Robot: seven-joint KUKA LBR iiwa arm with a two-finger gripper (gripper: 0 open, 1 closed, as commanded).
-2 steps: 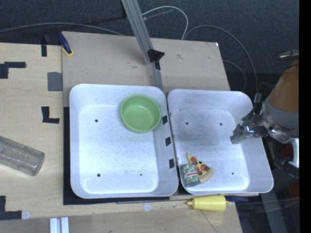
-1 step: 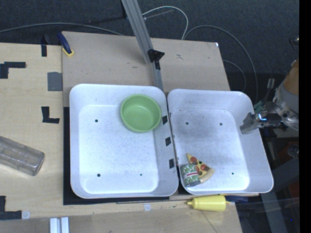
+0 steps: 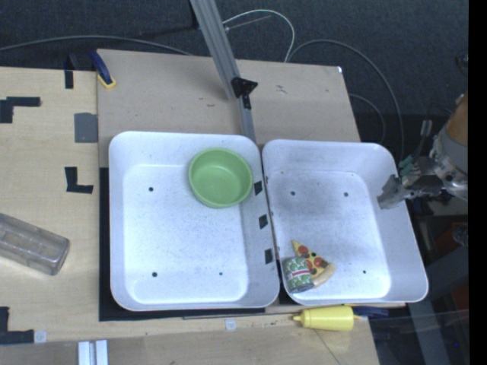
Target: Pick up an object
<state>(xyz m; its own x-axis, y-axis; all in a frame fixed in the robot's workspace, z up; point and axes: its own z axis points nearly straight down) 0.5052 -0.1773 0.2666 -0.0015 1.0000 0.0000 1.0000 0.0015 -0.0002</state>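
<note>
**Camera view: gripper at the right bin's rim, objects untouched**

Camera view looks down on two white bins side by side on the desk [image 3: 190, 82]. The left bin [image 3: 137, 226] holds a green bowl [image 3: 221, 177], upright, toward its 1 o'clock corner and close to the wall it shares with the other bin. The right bin [image 3: 342, 226] holds a small pizza-slice toy [image 3: 313, 265] lying against a little printed packet [image 3: 297, 274], both near its 7 o'clock corner. The gripper [image 3: 396, 188] sits at 3 o'clock of the right bin, over its outer rim and well apart from the toy and packet. Whether its fingers are spread or closed cannot be told; nothing shows between them. A yellow bottle [image 3: 329, 318] lies on its side just outside the right bin at 6 o'clock. A clear plastic container [image 3: 30, 243] lies on the desk at 9 o'clock of the left bin.
</note>
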